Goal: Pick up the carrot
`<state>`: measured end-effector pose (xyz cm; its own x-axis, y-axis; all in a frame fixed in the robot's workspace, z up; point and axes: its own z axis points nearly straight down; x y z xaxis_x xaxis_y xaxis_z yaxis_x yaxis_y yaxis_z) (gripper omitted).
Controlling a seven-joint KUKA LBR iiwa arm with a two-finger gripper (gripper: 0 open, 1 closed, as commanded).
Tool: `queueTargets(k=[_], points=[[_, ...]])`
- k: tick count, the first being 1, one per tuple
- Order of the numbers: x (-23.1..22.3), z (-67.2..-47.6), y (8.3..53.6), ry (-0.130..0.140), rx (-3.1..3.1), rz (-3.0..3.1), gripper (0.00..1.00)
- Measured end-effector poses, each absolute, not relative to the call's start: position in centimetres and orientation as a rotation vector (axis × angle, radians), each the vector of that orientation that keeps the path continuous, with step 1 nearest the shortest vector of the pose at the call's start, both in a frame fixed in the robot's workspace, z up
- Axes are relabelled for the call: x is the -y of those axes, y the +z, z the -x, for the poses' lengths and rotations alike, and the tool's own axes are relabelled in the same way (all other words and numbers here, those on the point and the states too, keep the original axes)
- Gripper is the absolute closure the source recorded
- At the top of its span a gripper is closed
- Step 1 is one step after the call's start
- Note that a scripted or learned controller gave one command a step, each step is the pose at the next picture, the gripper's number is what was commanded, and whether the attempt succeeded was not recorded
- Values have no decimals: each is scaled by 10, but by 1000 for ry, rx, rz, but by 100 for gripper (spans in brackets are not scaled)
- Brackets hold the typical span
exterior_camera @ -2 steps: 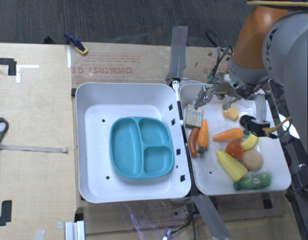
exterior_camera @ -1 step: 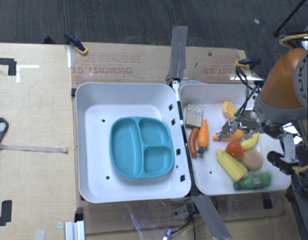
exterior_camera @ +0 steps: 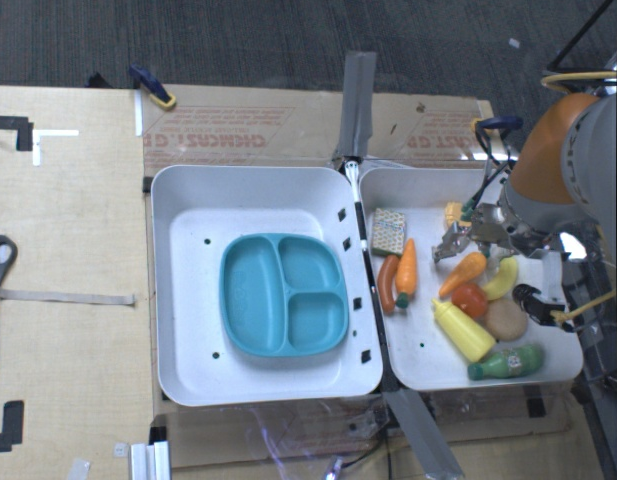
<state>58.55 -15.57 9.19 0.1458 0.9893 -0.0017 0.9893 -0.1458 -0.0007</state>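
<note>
Two shallow white bins sit side by side on the table. The left bin (exterior_camera: 178,298) holds a teal divided plate (exterior_camera: 285,294) with three compartments, lying near the bin's middle.

The right bin (exterior_camera: 418,358) carries all the toy food. Along its left wall stands a small checkered box (exterior_camera: 388,231), and just below it lies the carrot (exterior_camera: 406,271), pointing its tip toward the bin's far edge. A red sausage (exterior_camera: 388,283) lies right beside the carrot, on the side nearer the wall between the bins.

Toward the bin's right side, a second orange piece (exterior_camera: 461,274) lies at a slant, touching a red tomato (exterior_camera: 470,299). A yellow bottle (exterior_camera: 463,330) lies below them, a brown round piece (exterior_camera: 506,319) beside the tomato, a yellow banana (exterior_camera: 502,279) above that, and a green bottle (exterior_camera: 505,362) near the bin's near right corner.

The arm's hand (exterior_camera: 458,238) hangs over the right bin, above the slanted orange piece and well apart from the carrot; its fingers appear spread, with nothing between them.
</note>
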Motion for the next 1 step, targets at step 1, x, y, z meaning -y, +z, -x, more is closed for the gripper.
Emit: queueTargets(k=[1], points=[[156,-586,101,-5,-2056,-2373,100]])
